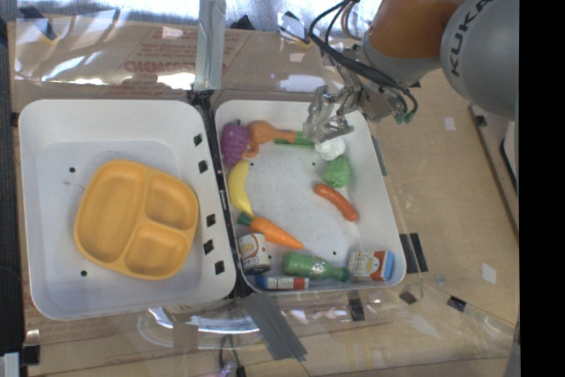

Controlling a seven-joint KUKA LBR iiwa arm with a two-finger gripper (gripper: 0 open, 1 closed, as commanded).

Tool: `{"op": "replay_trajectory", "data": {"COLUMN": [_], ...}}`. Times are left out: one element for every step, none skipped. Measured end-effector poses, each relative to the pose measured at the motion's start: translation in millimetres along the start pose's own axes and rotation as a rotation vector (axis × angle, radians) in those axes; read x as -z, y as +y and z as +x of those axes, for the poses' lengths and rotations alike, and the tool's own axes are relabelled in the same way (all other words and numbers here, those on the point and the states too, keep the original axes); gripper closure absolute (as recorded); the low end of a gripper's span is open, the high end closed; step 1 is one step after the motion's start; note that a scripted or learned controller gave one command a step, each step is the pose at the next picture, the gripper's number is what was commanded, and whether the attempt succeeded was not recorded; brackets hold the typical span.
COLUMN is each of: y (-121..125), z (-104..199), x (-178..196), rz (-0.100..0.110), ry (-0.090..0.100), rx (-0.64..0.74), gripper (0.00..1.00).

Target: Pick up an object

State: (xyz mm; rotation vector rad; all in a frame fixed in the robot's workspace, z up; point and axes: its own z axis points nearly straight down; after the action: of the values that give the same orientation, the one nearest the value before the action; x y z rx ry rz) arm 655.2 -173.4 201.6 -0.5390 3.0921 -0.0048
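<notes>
arm: grey, entering from the right edge, its big rounded link at the upper right, behind and above the gripper (pixel 328 123)
band: orange, on the segment just up the arm from the wrist
cables: black, looping from the orange segment down to the wrist
wrist: angled down and to the left, just right of the gripper
gripper: metal, pointing down-left, lowest and leftmost part of the arm
fingers: too blurred to tell their spacing

Bare floor mid right bin (pixel 291 199), ringed by banana (pixel 239 187), carrot (pixel 274 232), sausage (pixel 336 201), bottle (pixel 312 266)
</notes>
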Motion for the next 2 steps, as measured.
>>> {"op": "replay_trajectory", "data": {"y": [52.2,-39.9], "z": [-22.1,12.9], "x": [29.8,44.4], "rz": [-0.001,0.003], "ry": [-0.004,-0.001], "rx": [-0.168,-0.108], "gripper": [1.00,1.00]}}
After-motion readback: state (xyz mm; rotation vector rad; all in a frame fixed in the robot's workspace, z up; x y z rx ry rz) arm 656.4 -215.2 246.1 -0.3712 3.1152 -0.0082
